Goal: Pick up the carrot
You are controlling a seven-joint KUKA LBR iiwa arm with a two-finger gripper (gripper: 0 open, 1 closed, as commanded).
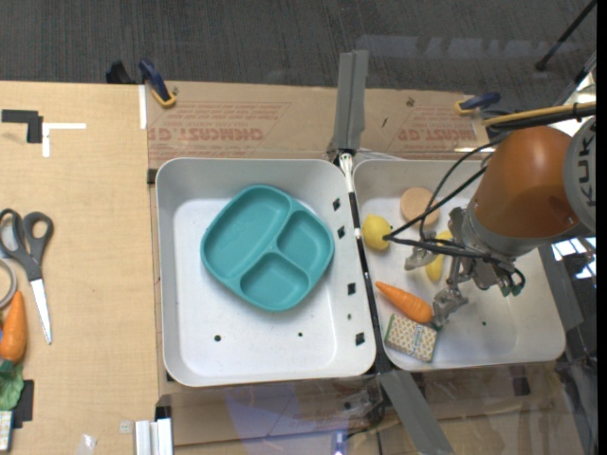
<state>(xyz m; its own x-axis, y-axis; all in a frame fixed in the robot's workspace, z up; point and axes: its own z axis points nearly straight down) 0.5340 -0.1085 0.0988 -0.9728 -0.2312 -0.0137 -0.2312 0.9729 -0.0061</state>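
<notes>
While the arm reaches in from the right, its gripper [446, 303] hangs low over the right bin [531, 344], at the near part of it. If the fingers are spread or pressed together I cannot tell, because cables and the wrist body cover them from this angle; nothing is visible between them.

The carrot [403, 300] lies just to the left of the gripper, flat on the bin floor, with its thin end pointing away from the gripper toward the divider. It is very near the gripper tip, maybe touching, but I judge that it is not yet grasped.

Directly below the gripper, toward the near wall, lies a small patterned packet [412, 337], almost touching the carrot. Behind the gripper are a yellow lemon [377, 230], a second yellow piece [435, 266] and a pale round item [415, 202]. Far to the left, 1 teal divided plate [268, 246] rests in the left bin [180, 282].

The low position beside the carrot suggests an approach for the grasp; the close packet could be caught by mistake.
</notes>
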